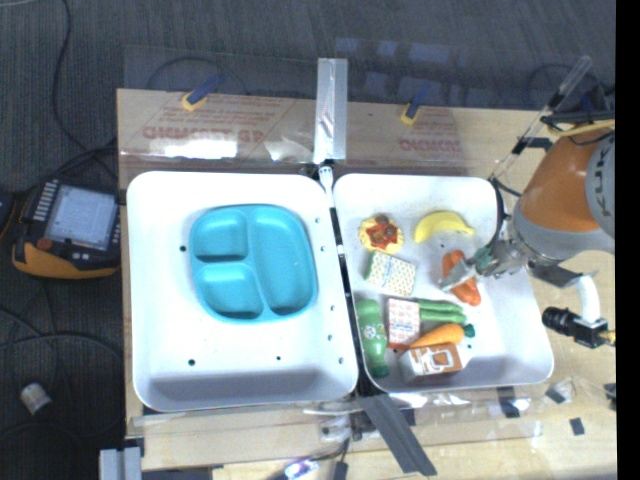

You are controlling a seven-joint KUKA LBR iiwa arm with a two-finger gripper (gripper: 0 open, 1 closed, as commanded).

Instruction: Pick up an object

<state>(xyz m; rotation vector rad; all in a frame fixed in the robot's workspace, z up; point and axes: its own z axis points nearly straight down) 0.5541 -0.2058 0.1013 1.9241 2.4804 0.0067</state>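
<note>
Rightward, the two-finger gripper [478,268] is hanging near the right white bin's far wall [497,203], touching a small orange-red toy [458,274]; its grip is impossible to judge; a yellow plastic banana [443,226] is lying just beside.

Dark grey carpet [250,18] covered the floor around a pale wooden bench [560,128]. A clear plastic sheet [230,118] lay over the bench's far edge, held with blue and yellow clips. A handheld control pendant [65,228] with a lit screen rested on the carpet at left, cables [50,8] trailing nearby.
</note>
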